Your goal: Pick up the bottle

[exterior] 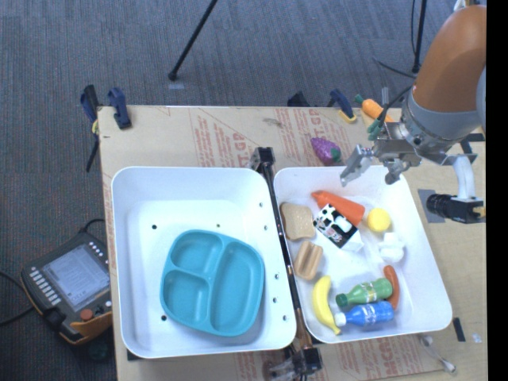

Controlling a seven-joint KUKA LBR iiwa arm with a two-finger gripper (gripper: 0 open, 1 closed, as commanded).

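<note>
Blue bottle (pixel 366 315): on its side at near edge of right bin (pixel 435 288), white cap toward banana (pixel 321 302).
Green bottle (pixel 366 294): lying just behind blue bottle, touching it.
Blue divided plate (pixel 213 282): flat in left bin (pixel 135 213).
Bread slice (pixel 298 221), black-and-white carton (pixel 335 225), carrot (pixel 340 205), lemon (pixel 379 220): mid to far part of right bin.
Gripper (pixel 373 167): above far rim of right bin, fingers spread apart, grasping nothing, well apart from both bottles.
Purple item (pixel 325 149): on bench beyond bins.
</note>
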